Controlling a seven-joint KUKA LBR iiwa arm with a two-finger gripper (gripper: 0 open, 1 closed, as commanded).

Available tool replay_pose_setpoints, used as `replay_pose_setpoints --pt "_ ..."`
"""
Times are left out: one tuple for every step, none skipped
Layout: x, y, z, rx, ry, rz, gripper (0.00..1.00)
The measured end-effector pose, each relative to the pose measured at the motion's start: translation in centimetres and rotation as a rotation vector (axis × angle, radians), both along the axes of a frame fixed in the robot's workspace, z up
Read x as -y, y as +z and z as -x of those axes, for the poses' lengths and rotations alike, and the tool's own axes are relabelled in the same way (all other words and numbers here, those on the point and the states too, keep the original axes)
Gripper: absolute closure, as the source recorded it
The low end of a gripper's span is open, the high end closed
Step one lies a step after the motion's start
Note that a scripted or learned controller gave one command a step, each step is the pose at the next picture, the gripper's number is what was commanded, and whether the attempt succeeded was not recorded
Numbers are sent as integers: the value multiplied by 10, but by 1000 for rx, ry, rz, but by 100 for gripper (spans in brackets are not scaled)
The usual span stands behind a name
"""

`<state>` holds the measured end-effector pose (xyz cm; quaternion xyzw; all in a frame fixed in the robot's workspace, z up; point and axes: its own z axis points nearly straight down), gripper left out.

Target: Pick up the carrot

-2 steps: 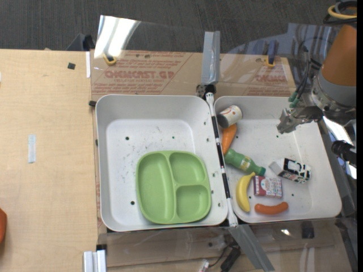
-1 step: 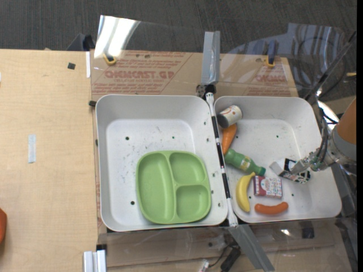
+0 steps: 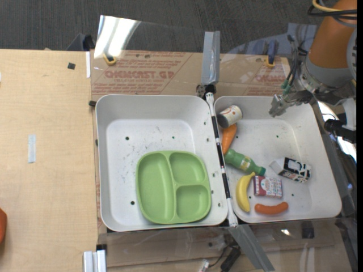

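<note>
Camera view: gripper (image 3: 282,102) hangs over the right bin's (image 3: 317,211) far right corner; cannot tell its state. Carrot (image 3: 228,137) lies well apart against the left wall, between a white cup (image 3: 231,115) and green bottle (image 3: 244,162). Probably light, rigid, smooth plastic; grasp across the thick middle.

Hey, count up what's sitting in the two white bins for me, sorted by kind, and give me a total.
Pretend food: 3, the carrot, the banana and the sausage
Containers: 3, the green bottle, the cup and the small red carton
Dishware: 1, the green divided plate
Other: 1, a black and white toy
Total: 8
</note>
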<state>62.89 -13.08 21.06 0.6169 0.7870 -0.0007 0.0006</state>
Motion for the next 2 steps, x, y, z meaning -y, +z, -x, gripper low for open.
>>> replay_pose_setpoints --pt "58 -98 1 -2 290 -1 100" --pt "-3 55 -28 1 176 0 100"
